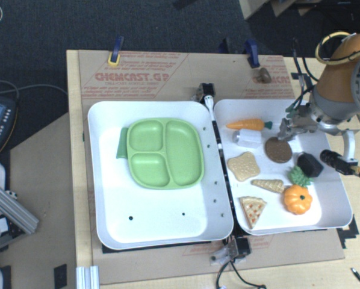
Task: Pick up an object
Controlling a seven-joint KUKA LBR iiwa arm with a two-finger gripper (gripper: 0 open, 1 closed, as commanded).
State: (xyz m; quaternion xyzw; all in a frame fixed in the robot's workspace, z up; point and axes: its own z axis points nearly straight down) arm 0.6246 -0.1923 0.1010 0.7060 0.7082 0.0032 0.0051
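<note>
My gripper (288,129) hangs low over the back of the right bin (336,212), on the grey arm that comes in from the right. Just in front of it lies a brown round cookie (279,151), close under the gripper tip. To the left of the gripper are an orange carrot (246,124) and a small white block (249,138). Nothing is visibly held.
The right bin also holds a slice of toast (243,165), a tan wedge (269,185), a pizza slice (252,209), an orange pumpkin (297,199), a green broccoli (299,176) and a black piece (309,164). A green divided plate (165,152) sits in the left bin (108,209).
</note>
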